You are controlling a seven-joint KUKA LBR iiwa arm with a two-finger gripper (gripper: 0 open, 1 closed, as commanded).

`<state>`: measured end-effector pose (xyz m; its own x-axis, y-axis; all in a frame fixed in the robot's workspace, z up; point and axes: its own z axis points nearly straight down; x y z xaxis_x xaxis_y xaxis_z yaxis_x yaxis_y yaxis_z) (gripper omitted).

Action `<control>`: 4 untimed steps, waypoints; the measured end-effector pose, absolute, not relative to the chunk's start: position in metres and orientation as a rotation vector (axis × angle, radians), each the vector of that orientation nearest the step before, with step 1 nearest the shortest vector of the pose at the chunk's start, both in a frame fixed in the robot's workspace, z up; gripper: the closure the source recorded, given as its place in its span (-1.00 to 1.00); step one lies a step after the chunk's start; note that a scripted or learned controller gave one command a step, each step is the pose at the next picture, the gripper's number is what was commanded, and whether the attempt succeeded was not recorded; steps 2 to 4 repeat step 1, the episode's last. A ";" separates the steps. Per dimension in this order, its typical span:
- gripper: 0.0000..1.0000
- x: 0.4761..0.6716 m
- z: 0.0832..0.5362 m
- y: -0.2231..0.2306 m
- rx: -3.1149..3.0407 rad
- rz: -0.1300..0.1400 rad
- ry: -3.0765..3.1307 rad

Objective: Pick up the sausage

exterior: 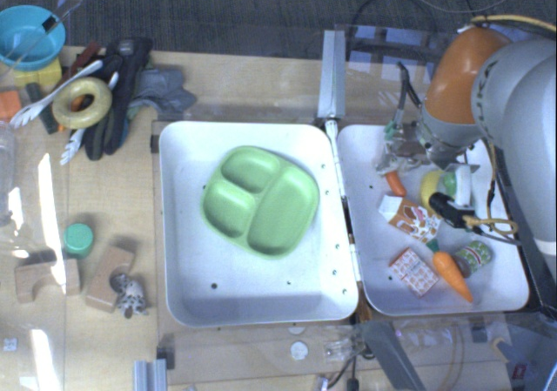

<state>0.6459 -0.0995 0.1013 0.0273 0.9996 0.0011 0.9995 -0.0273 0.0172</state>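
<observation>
The sausage (396,182) is a small orange-red piece lying in the right bin (370,289), near its upper left. My gripper (399,152) hangs just above it at the bin's back, below the orange band of the arm. Nothing shows between it and the sausage, and the sausage rests on the bin floor.
Also in the right bin are a yellow item (430,185), a printed packet (416,220), a checkered box (412,270), a carrot (452,275) and a green can (476,254). The left bin (183,293) holds a green divided plate (261,199). Loose clutter lies on the bench at the left.
</observation>
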 end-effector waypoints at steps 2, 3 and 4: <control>1.00 0.671 0.187 -0.065 2.036 0.009 2.383; 1.00 0.671 0.187 -0.065 2.036 0.009 2.383; 1.00 0.671 0.187 -0.065 2.036 0.009 2.383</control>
